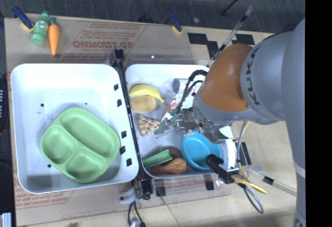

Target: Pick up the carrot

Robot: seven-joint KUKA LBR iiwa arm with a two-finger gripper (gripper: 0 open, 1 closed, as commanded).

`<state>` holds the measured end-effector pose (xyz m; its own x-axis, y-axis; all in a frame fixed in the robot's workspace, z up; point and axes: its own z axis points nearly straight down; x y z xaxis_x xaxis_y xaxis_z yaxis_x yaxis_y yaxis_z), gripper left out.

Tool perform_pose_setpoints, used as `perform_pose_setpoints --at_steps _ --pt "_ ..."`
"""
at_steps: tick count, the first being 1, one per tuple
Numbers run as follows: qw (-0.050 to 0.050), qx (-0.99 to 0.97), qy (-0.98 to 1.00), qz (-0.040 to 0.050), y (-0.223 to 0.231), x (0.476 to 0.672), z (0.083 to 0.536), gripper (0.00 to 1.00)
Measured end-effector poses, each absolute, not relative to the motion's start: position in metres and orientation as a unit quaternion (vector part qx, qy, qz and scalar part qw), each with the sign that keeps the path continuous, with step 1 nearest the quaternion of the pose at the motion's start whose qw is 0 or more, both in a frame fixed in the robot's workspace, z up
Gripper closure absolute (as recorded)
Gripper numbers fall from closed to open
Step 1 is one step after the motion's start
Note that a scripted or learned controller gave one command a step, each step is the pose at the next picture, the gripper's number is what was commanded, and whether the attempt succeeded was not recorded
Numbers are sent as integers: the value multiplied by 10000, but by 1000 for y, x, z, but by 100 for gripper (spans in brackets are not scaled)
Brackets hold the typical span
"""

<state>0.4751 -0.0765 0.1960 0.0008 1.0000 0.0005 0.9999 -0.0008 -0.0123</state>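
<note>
An orange-brown carrot-like piece (175, 167) lies at the front edge of the right bin (155, 72), touching a green stick-shaped toy (156, 158) on its left. A second orange carrot (53, 39) with a green top rests outside the bins on the cardboard at the far left. My gripper (172, 119) hangs low in the middle of the right bin, behind the orange-brown piece and just right of a tan ridged toy (148, 125). The wrist hides much of the gripper, and I see nothing held in it.
The right bin also holds a yellow banana-like toy (143, 97) and a blue bowl (199, 151) under the arm. A green divided plate (79, 144) fills much of the left bin (31, 80). A green bottle (39, 30) stands beside the far carrot.
</note>
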Motion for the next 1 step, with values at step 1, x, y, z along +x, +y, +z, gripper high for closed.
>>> perform_pose_setpoints --at_steps 1 --pt "6 -7045 -7097 21 -160 487 232 0"
